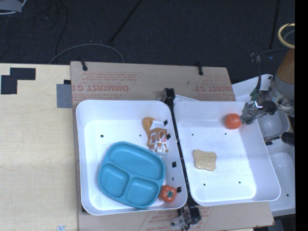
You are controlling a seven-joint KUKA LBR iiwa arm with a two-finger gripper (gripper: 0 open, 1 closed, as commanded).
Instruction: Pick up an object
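Where the bench carries them, things run from largest to smallest as follows:

Cardboard sheet [144, 81]: lies under both bins; red print on it, seen upside down, reads roughly "CHEMCAST GP" at two places along its far edge, with more red print at the near edge that is too cut off to read.

Left bin [89, 129]: white and shallow; holds the tray, a carton, a brown piece and a tomato.

Right bin [250, 177]: white, just beside the left one; holds a red ball and a cracker.

Blue tray [131, 173]: three compartments; lies in the near half of the left bin.

Arm [288, 76]: reaches in from the right, over the right bin's far right corner.

Gripper [250, 110]: just beside the red ball, on its right; whether the jaws are open or closed cannot be told.

Cracker [204, 160]: pale, flat, mid right bin, well apart from the ball.

Small carton [158, 141]: white with a red pattern, print too small to read; touching the tray's far edge.

Red ball [233, 121]: far side of the right bin.

Brown piece [147, 124]: just beyond the carton.

Tomato [168, 193]: red with a green top; against the tray's near right corner.
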